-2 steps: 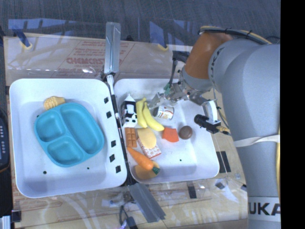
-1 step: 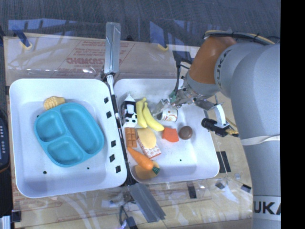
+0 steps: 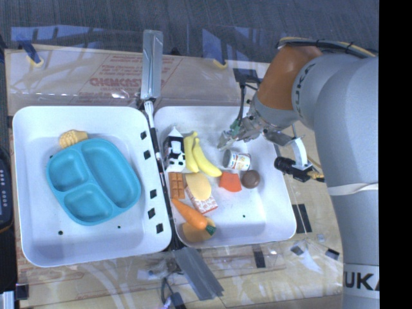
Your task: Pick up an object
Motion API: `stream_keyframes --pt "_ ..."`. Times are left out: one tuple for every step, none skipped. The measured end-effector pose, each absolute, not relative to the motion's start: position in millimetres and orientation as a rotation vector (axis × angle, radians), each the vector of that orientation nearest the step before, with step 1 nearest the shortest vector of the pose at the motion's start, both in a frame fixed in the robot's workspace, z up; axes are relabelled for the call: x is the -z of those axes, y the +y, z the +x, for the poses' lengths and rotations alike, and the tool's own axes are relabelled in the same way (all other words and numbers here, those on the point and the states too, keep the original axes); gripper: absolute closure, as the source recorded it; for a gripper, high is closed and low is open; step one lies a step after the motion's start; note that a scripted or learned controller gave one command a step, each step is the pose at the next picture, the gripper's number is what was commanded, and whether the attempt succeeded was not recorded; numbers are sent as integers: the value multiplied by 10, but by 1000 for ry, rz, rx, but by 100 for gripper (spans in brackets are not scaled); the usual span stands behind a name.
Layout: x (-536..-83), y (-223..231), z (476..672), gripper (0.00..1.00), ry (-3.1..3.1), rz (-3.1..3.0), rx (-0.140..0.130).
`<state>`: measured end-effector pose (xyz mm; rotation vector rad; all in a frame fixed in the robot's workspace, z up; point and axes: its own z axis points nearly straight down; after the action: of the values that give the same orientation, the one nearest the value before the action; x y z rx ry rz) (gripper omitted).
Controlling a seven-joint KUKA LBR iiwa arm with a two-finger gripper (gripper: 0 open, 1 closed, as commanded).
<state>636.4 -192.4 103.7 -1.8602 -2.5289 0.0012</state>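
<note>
I have the gripper (image 3: 233, 134) hanging in the right bin (image 3: 278, 206), just above the small can (image 3: 237, 161) — the can lies on its side, directly below and a touch right. Whether the tool is spread or pinched, I cannot tell.

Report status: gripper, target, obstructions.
Gripper low over right bin, nothing seen between its fingers. Small can just below it, lying free. Banana, orange piece and brown ball crowd close.
</note>
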Motion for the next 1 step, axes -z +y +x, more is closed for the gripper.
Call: stream_keyframes --pt "-935 -2087 6584 100 -2843 -1344 0"
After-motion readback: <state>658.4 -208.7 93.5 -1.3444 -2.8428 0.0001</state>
